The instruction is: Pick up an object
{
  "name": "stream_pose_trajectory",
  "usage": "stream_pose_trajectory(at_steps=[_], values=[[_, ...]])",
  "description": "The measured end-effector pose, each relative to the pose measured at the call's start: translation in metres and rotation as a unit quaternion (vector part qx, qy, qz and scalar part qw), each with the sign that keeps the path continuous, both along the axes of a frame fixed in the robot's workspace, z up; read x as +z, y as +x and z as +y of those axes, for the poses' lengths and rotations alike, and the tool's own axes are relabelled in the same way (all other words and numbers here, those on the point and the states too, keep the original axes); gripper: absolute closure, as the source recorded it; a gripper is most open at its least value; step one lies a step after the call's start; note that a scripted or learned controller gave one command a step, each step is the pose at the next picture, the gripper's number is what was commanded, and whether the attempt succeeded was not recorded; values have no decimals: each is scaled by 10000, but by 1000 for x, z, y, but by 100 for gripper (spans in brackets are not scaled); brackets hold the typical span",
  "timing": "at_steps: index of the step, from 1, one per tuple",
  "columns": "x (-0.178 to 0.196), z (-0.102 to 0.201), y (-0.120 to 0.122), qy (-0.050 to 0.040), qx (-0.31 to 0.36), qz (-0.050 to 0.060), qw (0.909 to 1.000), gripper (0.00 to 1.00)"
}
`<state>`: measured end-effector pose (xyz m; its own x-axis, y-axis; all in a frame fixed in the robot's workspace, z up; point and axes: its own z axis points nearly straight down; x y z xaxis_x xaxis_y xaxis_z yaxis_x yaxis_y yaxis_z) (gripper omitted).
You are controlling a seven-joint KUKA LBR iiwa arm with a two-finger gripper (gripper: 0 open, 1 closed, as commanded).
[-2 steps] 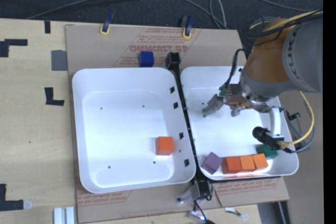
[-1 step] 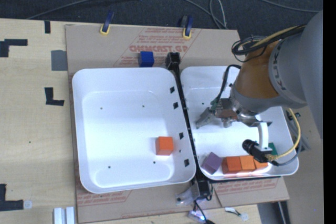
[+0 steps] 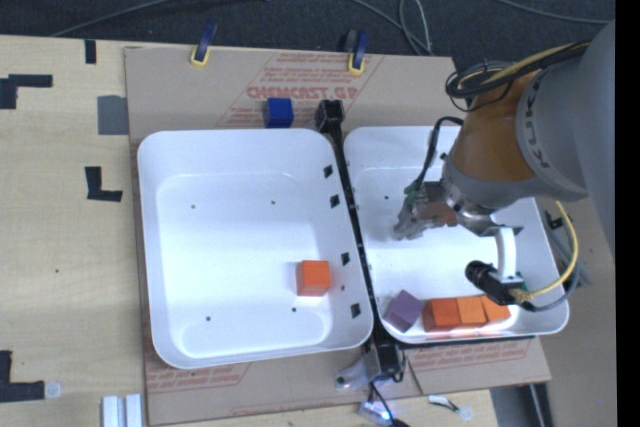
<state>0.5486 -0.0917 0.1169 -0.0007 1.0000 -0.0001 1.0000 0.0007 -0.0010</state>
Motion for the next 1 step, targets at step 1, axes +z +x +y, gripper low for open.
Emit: stream_pose_trajectory(at_steps=[1], values=[[44, 4, -4, -1, 0, -20, 10000, 100]])
